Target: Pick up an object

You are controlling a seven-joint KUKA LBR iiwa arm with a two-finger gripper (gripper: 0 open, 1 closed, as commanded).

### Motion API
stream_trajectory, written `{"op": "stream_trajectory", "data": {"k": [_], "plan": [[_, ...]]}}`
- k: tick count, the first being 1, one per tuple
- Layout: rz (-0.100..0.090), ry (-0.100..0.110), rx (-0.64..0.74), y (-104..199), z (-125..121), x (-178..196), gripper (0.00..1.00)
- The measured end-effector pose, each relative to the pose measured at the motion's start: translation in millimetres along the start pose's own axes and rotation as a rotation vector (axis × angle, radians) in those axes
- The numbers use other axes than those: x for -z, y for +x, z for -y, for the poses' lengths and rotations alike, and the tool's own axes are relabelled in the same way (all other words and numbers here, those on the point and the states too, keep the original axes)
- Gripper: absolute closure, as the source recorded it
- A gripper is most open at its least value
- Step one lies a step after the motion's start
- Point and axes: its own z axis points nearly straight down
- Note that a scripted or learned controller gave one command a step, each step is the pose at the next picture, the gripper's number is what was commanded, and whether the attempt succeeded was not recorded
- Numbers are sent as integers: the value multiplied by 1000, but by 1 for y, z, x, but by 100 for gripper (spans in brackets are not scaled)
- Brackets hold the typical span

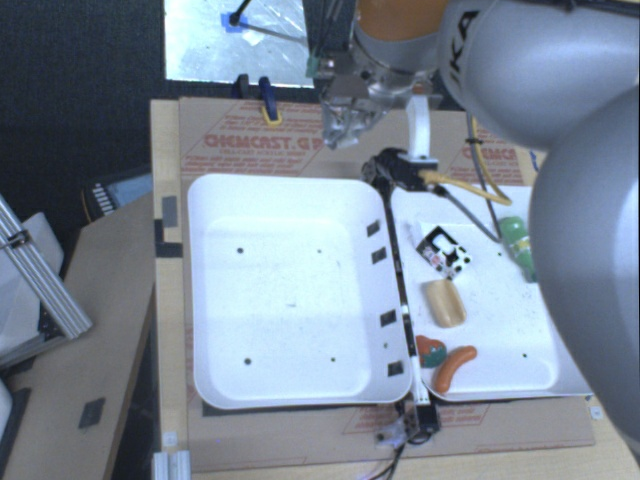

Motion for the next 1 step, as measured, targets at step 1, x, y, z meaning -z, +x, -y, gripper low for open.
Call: {"op": "stream_trajectory", "data": {"k": [1], "plan": [[6, 11, -17, -117, 20, -86, 100]]}}
